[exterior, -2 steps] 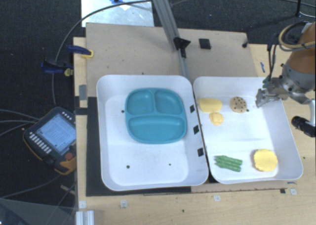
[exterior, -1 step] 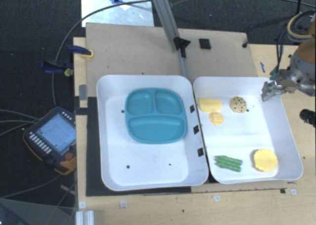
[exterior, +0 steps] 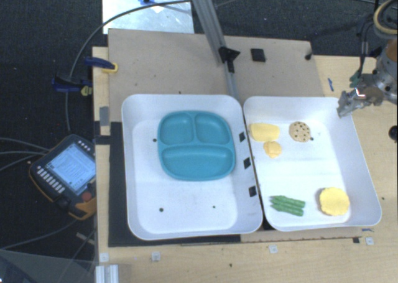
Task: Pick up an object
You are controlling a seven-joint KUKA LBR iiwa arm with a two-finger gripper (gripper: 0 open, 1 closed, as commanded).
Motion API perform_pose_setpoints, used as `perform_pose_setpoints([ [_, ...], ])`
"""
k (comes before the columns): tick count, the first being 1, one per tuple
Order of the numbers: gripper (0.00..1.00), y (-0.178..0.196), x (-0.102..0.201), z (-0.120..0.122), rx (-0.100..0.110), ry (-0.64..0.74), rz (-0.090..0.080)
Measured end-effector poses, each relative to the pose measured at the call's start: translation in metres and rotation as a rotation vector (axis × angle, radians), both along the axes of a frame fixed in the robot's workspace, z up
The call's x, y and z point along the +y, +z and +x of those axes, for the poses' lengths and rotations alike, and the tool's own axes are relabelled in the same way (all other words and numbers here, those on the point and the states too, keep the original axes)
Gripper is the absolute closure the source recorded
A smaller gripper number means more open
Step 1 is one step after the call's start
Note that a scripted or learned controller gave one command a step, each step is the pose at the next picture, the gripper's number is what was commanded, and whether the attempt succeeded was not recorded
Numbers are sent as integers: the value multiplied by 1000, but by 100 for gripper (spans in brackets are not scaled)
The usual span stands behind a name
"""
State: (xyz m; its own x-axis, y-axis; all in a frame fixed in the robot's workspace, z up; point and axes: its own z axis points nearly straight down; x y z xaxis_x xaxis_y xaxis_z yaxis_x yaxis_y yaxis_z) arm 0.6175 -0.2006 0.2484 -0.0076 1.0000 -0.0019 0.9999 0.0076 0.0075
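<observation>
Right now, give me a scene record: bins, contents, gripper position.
left bin: blue divided plate
right bin: cookie, large yellow piece, small yellow piece, green beans, round yellow piece
gripper: above right bin's upper right corner, nothing seen between fingers
task status: no object picked up yet

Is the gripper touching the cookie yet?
Apart. The camera view shows the gripper at the right bin's upper right rim, with bare white floor between it and the cookie.
</observation>
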Motion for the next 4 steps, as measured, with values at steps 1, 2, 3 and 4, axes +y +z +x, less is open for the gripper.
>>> perform_pose_setpoints([
  [1, 100, 8, 53, 0, 4, 3, 4],
  [2, 100, 13, 109, -9, 6, 3, 4],
  [3, 100, 12, 156, -21, 7, 2, 4],
  [4, 100, -5, 213, -24, 7, 3, 4],
])
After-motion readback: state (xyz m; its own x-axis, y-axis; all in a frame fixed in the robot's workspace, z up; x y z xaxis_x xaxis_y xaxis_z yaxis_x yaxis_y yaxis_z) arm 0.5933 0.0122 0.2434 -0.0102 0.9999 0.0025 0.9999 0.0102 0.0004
